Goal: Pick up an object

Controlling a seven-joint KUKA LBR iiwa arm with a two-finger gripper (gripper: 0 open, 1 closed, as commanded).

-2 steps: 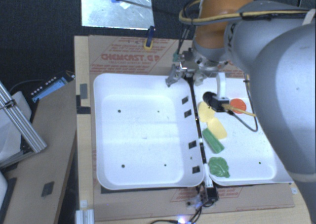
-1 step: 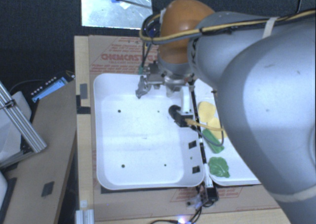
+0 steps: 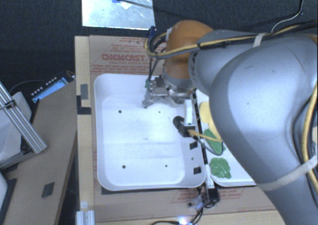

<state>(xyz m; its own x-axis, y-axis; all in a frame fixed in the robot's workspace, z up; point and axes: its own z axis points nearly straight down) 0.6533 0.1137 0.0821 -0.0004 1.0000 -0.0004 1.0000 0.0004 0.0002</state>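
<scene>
While the grey arm (image 3: pixel 258 100) covers most of the right bin (image 3: pixel 238 182), its gripper (image 3: pixel 151 95) hangs over the left bin (image 3: pixel 114 134) near twelve o'clock; I cannot tell its state. A green object (image 3: pixel 220 167) lies at five o'clock in the right bin, beside a yellow one (image 3: pixel 205 114).

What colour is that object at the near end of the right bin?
Green, seen in the camera view.
</scene>
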